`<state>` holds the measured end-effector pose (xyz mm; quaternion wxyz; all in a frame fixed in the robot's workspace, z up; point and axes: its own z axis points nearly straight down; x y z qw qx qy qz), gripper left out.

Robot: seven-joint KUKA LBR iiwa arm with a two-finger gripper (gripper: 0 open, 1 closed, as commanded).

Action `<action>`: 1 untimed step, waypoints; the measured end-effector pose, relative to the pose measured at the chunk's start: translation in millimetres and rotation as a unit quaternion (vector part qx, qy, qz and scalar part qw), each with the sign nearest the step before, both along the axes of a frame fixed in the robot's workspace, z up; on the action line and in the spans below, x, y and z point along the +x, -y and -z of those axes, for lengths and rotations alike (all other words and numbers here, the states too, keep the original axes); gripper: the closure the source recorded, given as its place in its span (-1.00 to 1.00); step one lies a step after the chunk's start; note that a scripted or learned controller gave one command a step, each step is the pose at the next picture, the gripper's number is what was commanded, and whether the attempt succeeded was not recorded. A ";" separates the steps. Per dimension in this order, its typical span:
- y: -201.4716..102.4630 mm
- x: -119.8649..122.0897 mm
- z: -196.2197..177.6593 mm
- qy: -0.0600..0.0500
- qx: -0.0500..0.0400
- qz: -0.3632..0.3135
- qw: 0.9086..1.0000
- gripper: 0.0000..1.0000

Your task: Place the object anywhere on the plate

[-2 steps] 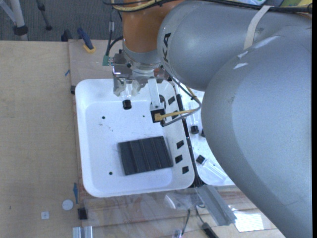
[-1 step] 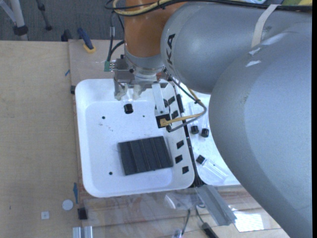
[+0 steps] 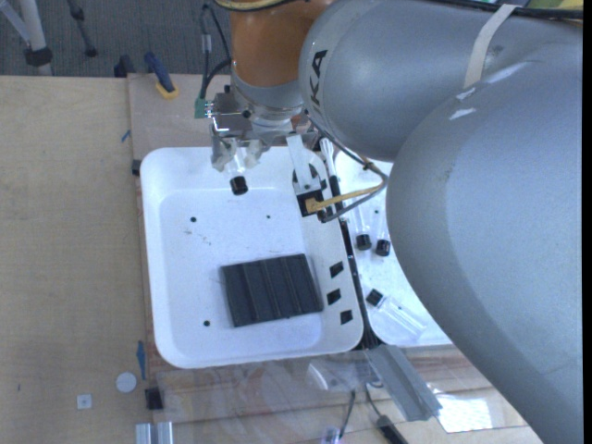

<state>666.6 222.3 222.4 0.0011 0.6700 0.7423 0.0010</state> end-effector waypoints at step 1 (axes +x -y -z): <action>4.2 -14.4 21.5 -0.003 0.000 -0.016 1.000 1.00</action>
